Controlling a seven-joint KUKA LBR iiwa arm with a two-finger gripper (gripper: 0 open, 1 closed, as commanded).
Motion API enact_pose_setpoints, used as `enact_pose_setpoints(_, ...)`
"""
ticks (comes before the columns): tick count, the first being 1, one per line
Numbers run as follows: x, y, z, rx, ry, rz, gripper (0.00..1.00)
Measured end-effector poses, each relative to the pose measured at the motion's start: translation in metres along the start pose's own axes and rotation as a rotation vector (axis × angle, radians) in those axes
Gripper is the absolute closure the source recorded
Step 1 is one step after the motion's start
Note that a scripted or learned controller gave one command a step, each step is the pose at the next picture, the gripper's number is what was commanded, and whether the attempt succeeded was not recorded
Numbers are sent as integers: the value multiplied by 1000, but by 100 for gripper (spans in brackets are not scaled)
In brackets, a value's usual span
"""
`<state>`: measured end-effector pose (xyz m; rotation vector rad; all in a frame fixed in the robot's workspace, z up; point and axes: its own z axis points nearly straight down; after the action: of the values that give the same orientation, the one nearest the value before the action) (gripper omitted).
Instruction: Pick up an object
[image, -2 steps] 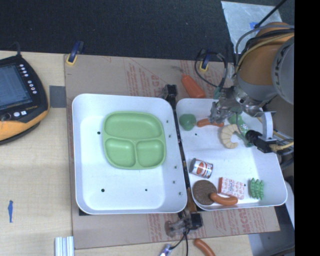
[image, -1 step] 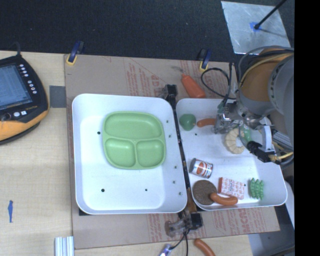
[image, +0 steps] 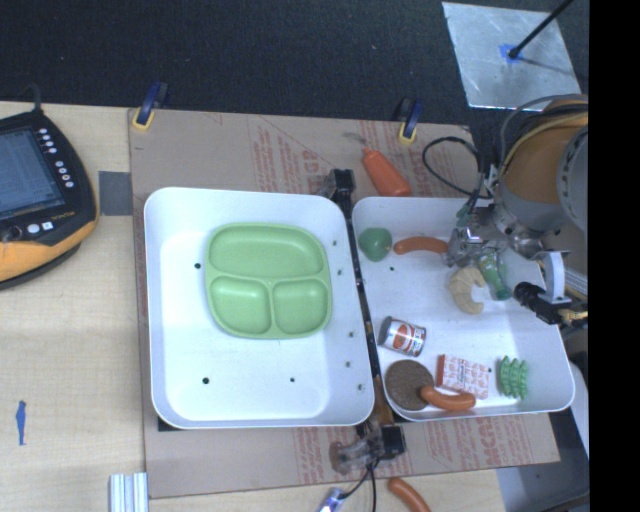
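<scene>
The gripper (image: 480, 262) hangs low by the right bin's (image: 545, 365) far edge, over a beige lump (image: 465, 291); its grasp I cannot tell

Two bins side by side, right bin (image: 540, 345) as landmark. Left of it, touching: left bin (image: 170, 300) holding a divided plate (image: 268, 278). Inside the right bin: ball (image: 375, 242) and sausage (image: 421, 244) at the far edge, can (image: 403, 337) by the left wall, disc (image: 406, 381), second sausage (image: 448, 399), packet (image: 464, 375) and toy (image: 513, 376) along the near edge. Gripper (image: 478, 252) over the far right part.
</scene>
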<state>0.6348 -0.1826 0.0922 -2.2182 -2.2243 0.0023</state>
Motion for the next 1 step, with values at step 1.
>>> enact_pose_setpoints(1, 5, 1, 0, 3, 9, -3, 0)
